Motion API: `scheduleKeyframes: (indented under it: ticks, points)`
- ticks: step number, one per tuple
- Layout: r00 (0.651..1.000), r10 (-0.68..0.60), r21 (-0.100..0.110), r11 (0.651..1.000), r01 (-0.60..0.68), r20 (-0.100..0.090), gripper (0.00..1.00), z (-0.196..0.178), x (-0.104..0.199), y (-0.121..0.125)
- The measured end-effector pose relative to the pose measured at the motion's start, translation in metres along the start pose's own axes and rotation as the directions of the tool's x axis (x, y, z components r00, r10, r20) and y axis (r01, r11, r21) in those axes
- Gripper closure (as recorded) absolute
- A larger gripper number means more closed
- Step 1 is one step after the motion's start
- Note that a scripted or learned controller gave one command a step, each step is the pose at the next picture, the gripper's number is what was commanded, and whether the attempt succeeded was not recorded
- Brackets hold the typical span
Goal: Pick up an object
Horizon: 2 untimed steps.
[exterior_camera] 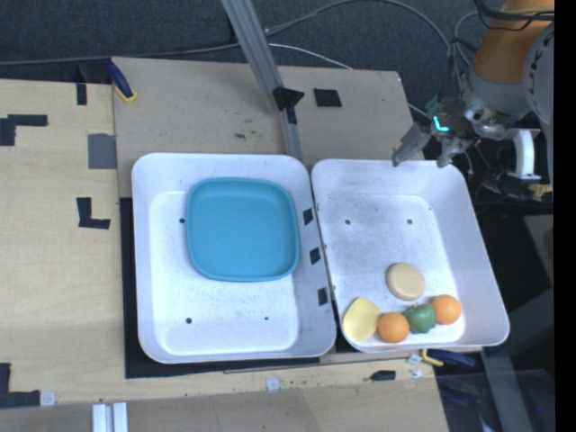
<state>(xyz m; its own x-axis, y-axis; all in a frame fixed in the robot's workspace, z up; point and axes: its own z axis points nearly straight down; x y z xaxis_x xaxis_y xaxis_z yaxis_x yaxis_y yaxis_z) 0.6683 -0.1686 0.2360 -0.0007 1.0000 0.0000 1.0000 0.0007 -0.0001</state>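
Jaws (423,149) hang over the far rim of the right bin (378,232), at about 1 o'clock from the bin's middle, spread apart with nothing between them.

Nearest the camera, at the bin's 5 o'clock corner, the candidates for picking sit bunched together: a yellow piece (361,319), an orange ball (392,328) just beside it, a green piece (420,319) touching that ball, a second orange ball (446,310) at the right end, and a tan disc (405,281) just behind the row. Beyond them the bin floor is bare up to the far rim. At 9 o'clock from this bin lies the left bin (153,241), bearing a blue plate (242,229) toward its far side. Both bins rest on the bench (54,241). A grey pole (261,52) slants across the far part of the bench.

No pick has begun, I judge: the jaws stand well apart from every object. The crowding is the main risk. A descent onto the row could land a finger on a neighbour, so the jaws would close on two things or knock one away. The balls look apt to roll off a slightly off-centre close. The near wall, right by the row, may block a finger. The tan disc, a little freer, seems the safer target.
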Motion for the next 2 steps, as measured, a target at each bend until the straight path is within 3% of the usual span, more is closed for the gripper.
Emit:
scheduleKeyframes:
  ticks: [1, 2]
  points:
    - [1.0, 0.0, 0.0, 1.0, 0.0, 0.0, 0.0, 0.0, 0.0, 0.0]
    - [1.0, 0.0, 0.006, 1.0, 0.0, -0.001, 0.0, 0.063, 0.0, 0.003]
